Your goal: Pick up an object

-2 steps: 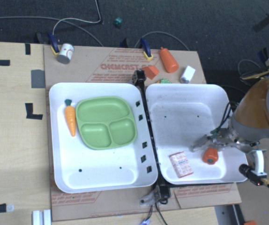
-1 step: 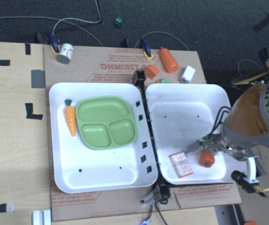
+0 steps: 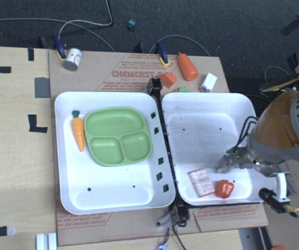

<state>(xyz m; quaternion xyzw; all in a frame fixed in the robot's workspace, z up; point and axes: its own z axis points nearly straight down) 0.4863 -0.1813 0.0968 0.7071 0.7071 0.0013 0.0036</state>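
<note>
In the right bin point(image 3: 207, 105) a red tomato-like object point(image 3: 224, 189) lies near the front wall, with a small pink-and-white packet point(image 3: 200, 183) just to its left. My gripper point(image 3: 226, 162) hangs low over the right bin's right side, just above and slightly right of the tomato, with nothing visibly between its fingers. In the left bin point(image 3: 69, 155) lie a green divided plate point(image 3: 119, 136) and an orange carrot point(image 3: 78, 130) beside the plate's left edge.
Behind the bins on the cardboard lie an orange bottle-shaped object point(image 3: 187, 66), a small orange block point(image 3: 169, 79), a white cube point(image 3: 209, 82) and a small can point(image 3: 73, 58). The arm's orange band point(image 3: 277, 124) looms over the right bin's right wall.
</note>
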